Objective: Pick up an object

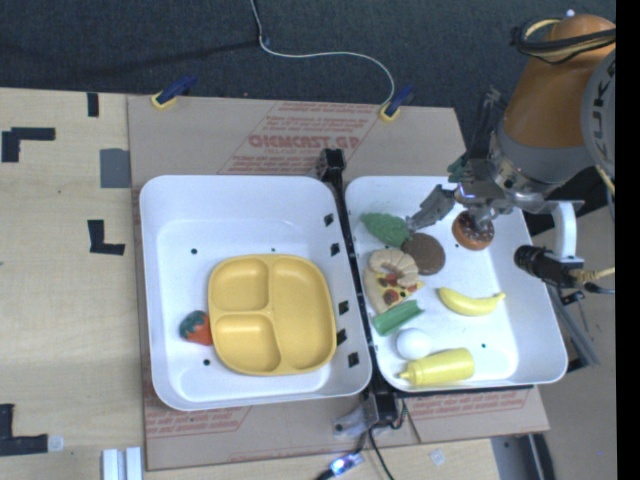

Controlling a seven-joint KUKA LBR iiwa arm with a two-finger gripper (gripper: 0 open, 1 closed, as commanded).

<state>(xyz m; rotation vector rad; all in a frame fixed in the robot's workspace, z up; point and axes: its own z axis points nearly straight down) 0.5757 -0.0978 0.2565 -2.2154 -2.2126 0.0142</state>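
Cardboard-topped bench, two white bins, dark carpet; hand, grip unclear.

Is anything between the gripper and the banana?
Nothing visible. The gripper hangs over the right bin above the brown disc and the small donut. The banana lies below them in the view, on bare bin floor, apart from the neighbouring food.

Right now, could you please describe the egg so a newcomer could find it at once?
Look in the right-hand bin, near its front edge. The egg lies between the green pod and the yellow bottle; it is the only plain white, round thing there.
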